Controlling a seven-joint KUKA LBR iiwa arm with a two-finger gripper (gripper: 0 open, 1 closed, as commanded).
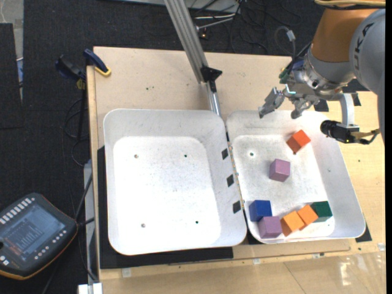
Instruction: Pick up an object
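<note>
The arm (352, 35) enters from the upper right corner of the camera view. Its orange band sits at the top, with the grey wrist section directly below it. The wrist is angled downward and to the left. The gripper (283, 103) extends from the wrist toward the lower left. Its two fingers (267, 107) are spread apart, with a visible gap between the tips and nothing between them. Cables run along the wrist housing, and a black fitting projects from the wrist's lower right side
</note>
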